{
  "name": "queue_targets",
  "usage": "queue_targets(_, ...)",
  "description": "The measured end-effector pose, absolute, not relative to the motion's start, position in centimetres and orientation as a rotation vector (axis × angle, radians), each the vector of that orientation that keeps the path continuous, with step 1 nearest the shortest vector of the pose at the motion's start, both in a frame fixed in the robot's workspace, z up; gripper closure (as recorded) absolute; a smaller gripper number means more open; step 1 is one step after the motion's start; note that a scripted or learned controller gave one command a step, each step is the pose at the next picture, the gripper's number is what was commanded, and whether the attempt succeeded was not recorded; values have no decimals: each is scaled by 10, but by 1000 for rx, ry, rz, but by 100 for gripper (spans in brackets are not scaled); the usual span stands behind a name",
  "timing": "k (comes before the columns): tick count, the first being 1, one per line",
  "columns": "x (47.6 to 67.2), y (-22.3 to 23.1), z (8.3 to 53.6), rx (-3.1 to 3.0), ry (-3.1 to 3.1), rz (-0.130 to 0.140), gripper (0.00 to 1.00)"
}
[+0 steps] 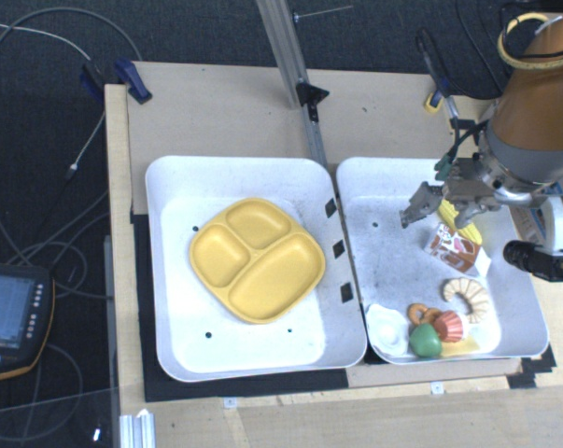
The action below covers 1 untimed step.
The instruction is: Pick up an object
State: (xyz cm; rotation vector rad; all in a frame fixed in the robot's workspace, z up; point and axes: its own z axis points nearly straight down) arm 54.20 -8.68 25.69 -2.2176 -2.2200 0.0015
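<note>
Two shallow white bins sit side by side on the bench, the left bin [169, 250] carrying a yellow divided plate [256, 259] turned at a slant, its corners pointing toward the bin walls and bare floor all round it. In the right bin [374, 250], the gripper [437, 205] hangs over the upper middle of the floor, its fingers spread apart with nothing between them. Just below and to its right lies a snack packet [457, 245], brown and white with a yellow end, its long axis running from upper left to lower right, the yellow end tucked up under the gripper. Below it rests a frosted pastry [467, 299], and crowded into the near edge are a white cup [386, 327], a green ball [426, 342], a red piece [448, 326] and an orange piece [418, 313], touching or nearly so. Most open room in this bin lies on its left half, scuffed grey and bare from the far wall down to the cup. A grey metal pole [279, 26] crosses the bench toward the gap between the bins
</note>
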Motion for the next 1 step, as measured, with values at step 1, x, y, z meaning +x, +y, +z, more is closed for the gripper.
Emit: queue_targets(1,542,-87,257,-2219,-2219,1,0)
